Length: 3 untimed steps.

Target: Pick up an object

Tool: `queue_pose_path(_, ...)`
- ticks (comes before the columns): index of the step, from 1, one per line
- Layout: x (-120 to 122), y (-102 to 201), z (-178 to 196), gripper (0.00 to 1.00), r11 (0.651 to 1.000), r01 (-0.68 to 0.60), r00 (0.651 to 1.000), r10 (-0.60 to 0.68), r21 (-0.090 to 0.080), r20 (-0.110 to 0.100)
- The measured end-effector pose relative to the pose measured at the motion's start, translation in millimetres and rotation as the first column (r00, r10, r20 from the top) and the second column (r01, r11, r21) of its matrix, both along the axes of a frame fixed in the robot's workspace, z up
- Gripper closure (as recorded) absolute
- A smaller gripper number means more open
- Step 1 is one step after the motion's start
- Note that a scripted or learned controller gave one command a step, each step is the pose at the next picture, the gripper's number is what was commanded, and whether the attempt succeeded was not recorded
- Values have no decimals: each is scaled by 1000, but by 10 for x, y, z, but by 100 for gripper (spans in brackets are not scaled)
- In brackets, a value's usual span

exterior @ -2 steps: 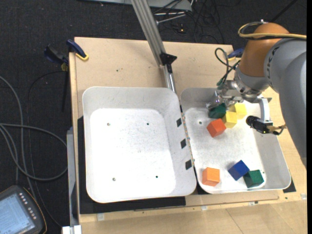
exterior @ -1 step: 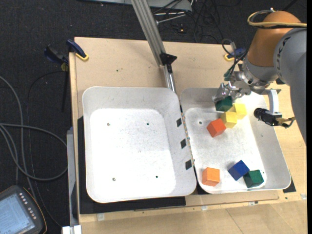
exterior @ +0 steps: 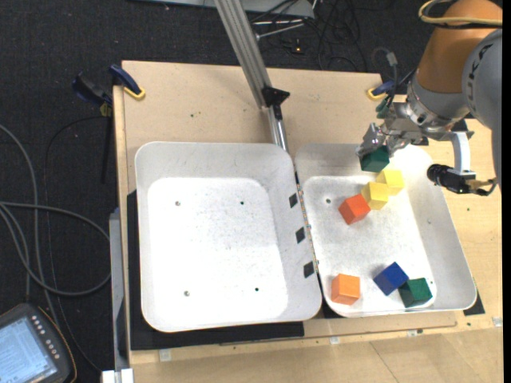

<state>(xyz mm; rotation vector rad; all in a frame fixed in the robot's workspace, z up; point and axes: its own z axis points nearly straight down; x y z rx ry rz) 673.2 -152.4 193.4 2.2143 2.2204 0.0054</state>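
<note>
My gripper [exterior: 374, 148] hangs over the far edge of the right bin [exterior: 447, 246], reaching in from the right. It is shut on a dark green block [exterior: 374, 162], which sits between the fingers just below the wrist. Right beside it in the bin lie two yellow blocks [exterior: 391, 179] [exterior: 375, 195], with a red-orange block [exterior: 354, 208] a little nearer. Along the bin's near edge lie an orange block [exterior: 345, 288], a blue block [exterior: 390, 278] and a second green block [exterior: 415, 292].
The left bin [exterior: 160, 214] lies beside the right one, a row of black clips on the shared rim. A slanted metal pole [exterior: 247, 46] crosses the bench at the back. Clamps sit at the bench's far corners [exterior: 128, 82].
</note>
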Motion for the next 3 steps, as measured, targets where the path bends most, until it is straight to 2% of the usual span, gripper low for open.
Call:
queue_pose_path(1, 8, -2, 266, 100, 1000, 1, 1000, -1, 1, -2)
queue_pose_path(2, -258, 522, 300, 100, 1000, -4, 1000, 4, 3, -8)
queue_pose_path(3, -381, 943, 346, 100, 1000, -4, 1000, 4, 4, -9)
